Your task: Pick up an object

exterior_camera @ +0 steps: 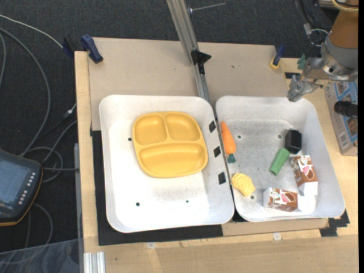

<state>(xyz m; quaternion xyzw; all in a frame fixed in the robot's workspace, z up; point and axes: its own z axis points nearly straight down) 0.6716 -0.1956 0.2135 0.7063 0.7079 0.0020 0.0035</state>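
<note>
My gripper (295, 92) hangs over the far right rim of the right bin (259, 108), above and apart from everything in it, with nothing seen between its fingers. Inside that bin lie an orange carrot (228, 138) by the left wall, a yellow corn piece (243, 183), a green cylinder (279, 161), a small black block (293, 140) and two brown-and-white cartons (305, 173) (282, 199) toward the near right. A yellow divided plate (169, 143) sits in the left bin (116, 152).
A metal pole (187, 33) slants up from between the bins. Blue clamps (91, 47) (277, 56) hold the bench's far corners. A printed box (344, 118) stands to the right of the bins. Cables and a tablet (14, 183) lie on the floor at left.
</note>
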